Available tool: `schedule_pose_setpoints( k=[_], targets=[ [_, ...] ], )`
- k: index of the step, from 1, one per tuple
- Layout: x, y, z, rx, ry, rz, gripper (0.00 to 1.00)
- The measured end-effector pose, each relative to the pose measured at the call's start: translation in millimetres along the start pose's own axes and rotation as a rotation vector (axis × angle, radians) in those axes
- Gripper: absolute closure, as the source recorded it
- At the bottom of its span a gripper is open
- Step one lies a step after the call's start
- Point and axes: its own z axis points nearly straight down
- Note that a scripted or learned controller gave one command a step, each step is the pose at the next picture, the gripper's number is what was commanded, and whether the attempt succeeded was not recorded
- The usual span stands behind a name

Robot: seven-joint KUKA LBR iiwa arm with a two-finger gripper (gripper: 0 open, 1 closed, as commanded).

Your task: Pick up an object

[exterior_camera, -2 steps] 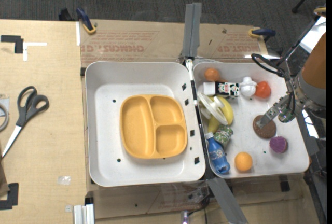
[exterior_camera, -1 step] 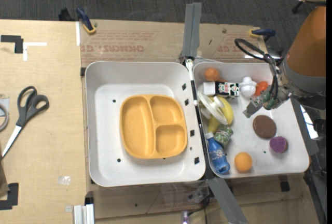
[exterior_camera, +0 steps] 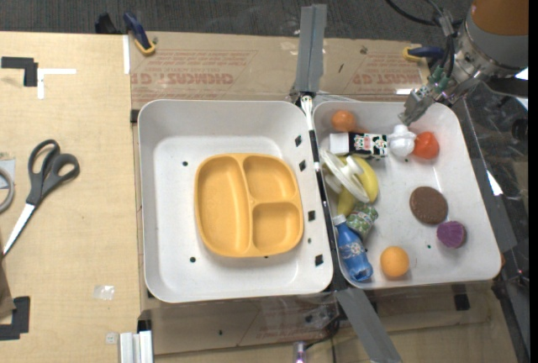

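The right bin (exterior_camera: 471,172) holds several objects. Among them are a small orange ball (exterior_camera: 342,119), a black-and-white box (exterior_camera: 370,143), a white item (exterior_camera: 401,141) and a red ball (exterior_camera: 426,144). A banana (exterior_camera: 363,176), a brown disc (exterior_camera: 429,204), a purple piece (exterior_camera: 451,234), an orange (exterior_camera: 394,261) and a blue bottle (exterior_camera: 353,252) lie there too. My gripper (exterior_camera: 417,107) hangs over the bin's far edge, just above the white item and red ball, with nothing seen between its fingers.
The left bin (exterior_camera: 160,210) holds a yellow divided plate (exterior_camera: 250,204). Scissors (exterior_camera: 40,178) lie on the wooden bench at far left. A grey bar (exterior_camera: 311,50) runs back from between the bins. Cables (exterior_camera: 416,4) loop behind the arm.
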Motion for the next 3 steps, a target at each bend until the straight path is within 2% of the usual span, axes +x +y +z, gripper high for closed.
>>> schedule_pose_setpoints(
  k=[1,2,3],
  targets=[
    [-101,15,-100,-0.004,-0.004,-0.599,1.0],
    [-107,-70,-79,-0.003,-0.002,-1.072,1.0],
    [-123,-76,-68,-0.003,-0.001,-1.393,1.0]
  ],
)
